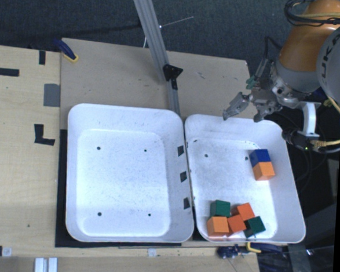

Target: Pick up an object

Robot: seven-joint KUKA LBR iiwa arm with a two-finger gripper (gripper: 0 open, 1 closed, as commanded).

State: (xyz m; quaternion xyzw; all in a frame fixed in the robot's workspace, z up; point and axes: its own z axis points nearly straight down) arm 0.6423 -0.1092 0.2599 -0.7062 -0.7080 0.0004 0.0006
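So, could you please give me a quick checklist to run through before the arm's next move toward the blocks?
1. Gripper carries nothing: ok, no block between its fingers.
2. Fingers apart for a grasp: ok, they look spread.
3. Gripper over a block: not ok, it hangs at the right bin's far edge.
4. Easy target: ok, blue block and orange block sit apart from the cluster.
5. Those two separated: not ok, they touch.

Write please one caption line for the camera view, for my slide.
Gripper with open fingers above the far edge of the right bin, which holds coloured blocks.
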